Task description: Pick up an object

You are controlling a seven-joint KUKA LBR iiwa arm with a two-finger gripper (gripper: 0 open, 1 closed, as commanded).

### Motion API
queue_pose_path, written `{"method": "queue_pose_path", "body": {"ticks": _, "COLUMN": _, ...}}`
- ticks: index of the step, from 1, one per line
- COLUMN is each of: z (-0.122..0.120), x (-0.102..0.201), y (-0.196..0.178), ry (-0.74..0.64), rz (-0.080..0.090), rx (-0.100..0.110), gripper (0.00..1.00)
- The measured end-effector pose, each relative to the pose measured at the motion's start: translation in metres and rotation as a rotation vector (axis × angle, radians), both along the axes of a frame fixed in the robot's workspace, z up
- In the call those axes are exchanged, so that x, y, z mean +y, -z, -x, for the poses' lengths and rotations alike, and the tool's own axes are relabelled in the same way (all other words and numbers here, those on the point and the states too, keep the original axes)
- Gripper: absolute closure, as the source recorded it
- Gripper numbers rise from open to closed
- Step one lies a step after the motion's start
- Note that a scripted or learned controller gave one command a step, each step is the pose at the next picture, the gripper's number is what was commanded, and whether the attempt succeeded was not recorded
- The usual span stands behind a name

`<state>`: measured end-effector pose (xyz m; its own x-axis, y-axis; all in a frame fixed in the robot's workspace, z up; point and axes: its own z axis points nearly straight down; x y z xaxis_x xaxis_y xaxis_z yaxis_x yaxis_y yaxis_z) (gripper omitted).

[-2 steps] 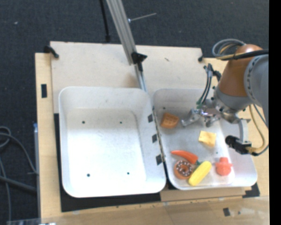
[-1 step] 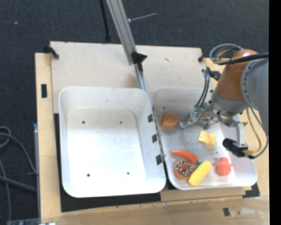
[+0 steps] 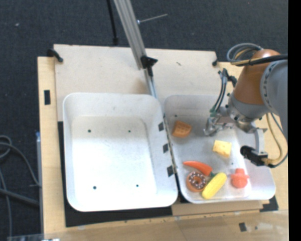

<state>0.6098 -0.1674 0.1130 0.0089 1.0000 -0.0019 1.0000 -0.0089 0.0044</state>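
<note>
The right bin holds several toy foods: a tan waffle-like piece near its left wall, a yellow cheese block in the middle, an orange carrot, a round red-brown donut, a yellow corn cob and a red-orange piece along the front. My gripper hangs over the back half of this bin, between the waffle piece and the cheese block, just above the cheese. Nothing shows between its fingers.
The left bin lies beside the right one, with a shared divider wall between them. A slanted metal pole rises from the bench behind the bins. Cables loop round the arm's wrist at the right.
</note>
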Motion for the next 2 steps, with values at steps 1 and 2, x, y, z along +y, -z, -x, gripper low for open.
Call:
{"method": "queue_pose_path", "body": {"ticks": 1, "z": 0.000, "x": -0.001, "y": -0.043, "ry": -0.002, "rz": -0.002, "rx": 0.000, "gripper": 1.00}}
{"method": "queue_pose_path", "body": {"ticks": 2, "z": -0.007, "x": 0.001, "y": -0.090, "ry": -0.012, "rz": -0.001, "rx": -0.003, "gripper": 1.00}}
